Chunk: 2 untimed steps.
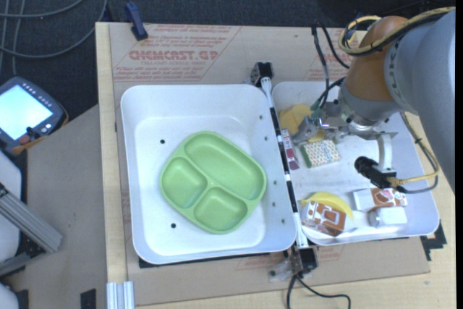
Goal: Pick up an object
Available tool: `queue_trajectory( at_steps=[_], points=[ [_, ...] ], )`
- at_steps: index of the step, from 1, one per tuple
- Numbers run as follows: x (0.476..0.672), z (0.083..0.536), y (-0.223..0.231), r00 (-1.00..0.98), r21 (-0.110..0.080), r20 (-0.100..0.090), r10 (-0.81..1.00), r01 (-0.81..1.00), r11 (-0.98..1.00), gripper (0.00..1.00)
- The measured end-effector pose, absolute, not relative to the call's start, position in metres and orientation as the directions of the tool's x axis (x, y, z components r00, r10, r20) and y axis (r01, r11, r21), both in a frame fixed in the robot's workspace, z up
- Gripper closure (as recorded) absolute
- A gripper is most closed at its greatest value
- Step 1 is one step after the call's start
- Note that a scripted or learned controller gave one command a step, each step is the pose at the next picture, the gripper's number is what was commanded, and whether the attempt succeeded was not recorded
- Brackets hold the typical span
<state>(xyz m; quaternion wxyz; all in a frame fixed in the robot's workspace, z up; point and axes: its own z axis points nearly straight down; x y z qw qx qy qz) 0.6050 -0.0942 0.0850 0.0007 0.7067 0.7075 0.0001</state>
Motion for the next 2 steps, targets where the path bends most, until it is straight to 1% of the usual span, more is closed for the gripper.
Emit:
queue_trajectory(
  at_steps=[1, 2],
  points=[
    [0.633, 0.085, -0.102, -0.002, 0.001, -0.001, 1.0, 1.0, 0.002, 0.0],
    [0.634, 0.096, -0.101, -0.003, 0.004, -0.002, 1.0, 1.0, 0.003, 1.0]
  ],
)
